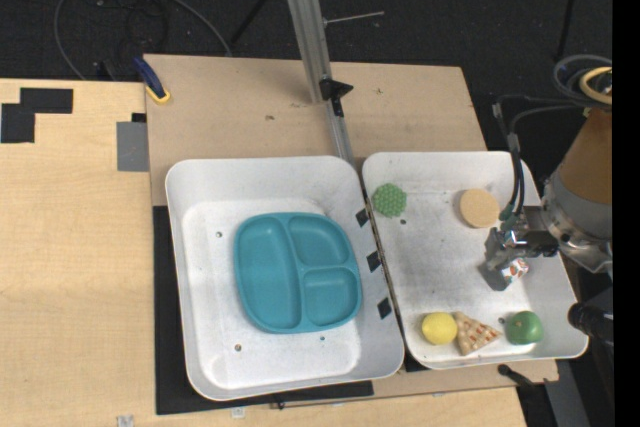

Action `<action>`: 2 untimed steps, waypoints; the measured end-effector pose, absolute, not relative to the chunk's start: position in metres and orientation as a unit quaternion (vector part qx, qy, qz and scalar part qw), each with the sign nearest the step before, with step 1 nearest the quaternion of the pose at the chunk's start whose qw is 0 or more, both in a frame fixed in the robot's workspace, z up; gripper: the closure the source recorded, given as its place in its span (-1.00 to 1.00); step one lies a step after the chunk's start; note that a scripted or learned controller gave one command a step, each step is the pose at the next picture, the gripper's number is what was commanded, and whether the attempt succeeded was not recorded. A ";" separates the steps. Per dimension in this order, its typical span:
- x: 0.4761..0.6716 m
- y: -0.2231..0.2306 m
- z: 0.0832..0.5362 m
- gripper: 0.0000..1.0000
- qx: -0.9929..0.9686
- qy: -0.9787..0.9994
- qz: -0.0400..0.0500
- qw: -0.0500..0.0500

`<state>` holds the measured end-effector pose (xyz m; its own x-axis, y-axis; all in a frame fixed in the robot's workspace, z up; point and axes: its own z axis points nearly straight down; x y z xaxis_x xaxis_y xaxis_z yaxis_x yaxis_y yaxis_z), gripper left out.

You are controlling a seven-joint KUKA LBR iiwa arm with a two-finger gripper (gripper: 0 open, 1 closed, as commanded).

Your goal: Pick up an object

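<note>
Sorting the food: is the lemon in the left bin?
No. The lemon lies in the right bin, beside the pizza slice.

Yellow lemon (438, 328), pizza slice (476, 335), green apple (523, 326) along right bin's near edge.

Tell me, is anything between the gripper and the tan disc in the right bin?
Nothing visible is. The gripper sits over bare bin floor just below the tan disc, with open white surface between them. The lemon, pizza slice and lime lie nearer the front rim.
</note>
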<state>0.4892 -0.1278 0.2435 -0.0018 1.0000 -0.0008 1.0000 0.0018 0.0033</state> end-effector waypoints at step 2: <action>0.510 -0.026 0.236 1.00 0.706 0.708 -0.001 -0.002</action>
<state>0.5096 -0.0261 0.2363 -0.0036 1.0000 0.0016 1.0000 0.0036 -0.0052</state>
